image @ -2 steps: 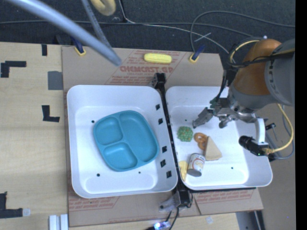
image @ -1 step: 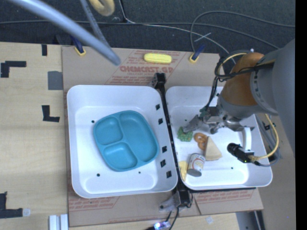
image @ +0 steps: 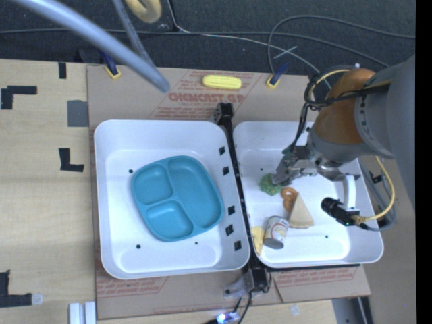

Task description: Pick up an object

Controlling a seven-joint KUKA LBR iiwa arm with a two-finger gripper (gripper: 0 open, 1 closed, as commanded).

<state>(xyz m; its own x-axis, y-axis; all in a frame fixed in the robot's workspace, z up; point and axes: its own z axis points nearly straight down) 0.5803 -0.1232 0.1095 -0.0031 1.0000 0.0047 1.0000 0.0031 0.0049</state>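
Observation:
In the right bin (image: 337, 252) lie a small green leafy piece (image: 270, 185), a tan wedge with an orange-brown curl on top (image: 298, 210), and a small tin can on its side (image: 275, 231). A sliver of yellow (image: 257, 237) shows at the bin's left wall by the can. My gripper (image: 283, 174) reaches down from the right into the bin, its tip right beside the green piece and touching or nearly touching it. The grey arm with its orange band (image: 344, 117) rises behind it.
The left bin (image: 115, 147) holds a blue divided plate (image: 177, 197). A yellow corn cob (image: 221, 82) lies on the cardboard behind the bins. Black clips line the divider (image: 233, 181) between the bins. Cables loop over the right bin's far side.

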